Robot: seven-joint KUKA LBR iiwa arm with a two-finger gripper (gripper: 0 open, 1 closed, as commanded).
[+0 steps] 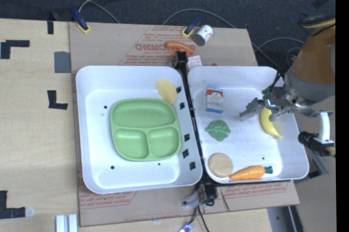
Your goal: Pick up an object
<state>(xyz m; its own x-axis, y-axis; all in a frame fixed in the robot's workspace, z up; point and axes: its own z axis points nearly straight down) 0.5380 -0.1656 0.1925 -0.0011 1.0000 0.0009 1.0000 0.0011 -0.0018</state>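
In the right bin [283, 168], the gripper [265, 107] hovers over the banana [269, 123], fingers spread and holding nothing; next it must lower and close around it.

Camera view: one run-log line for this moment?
gripper: right bin, at banana | grasp: unconfirmed | carrot: front wall | green tray: left bin

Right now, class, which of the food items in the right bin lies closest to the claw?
The yellow banana. It lies right beside the claw near the bin's right side, while the carrot, the green leaf and the small carton sit farther away.
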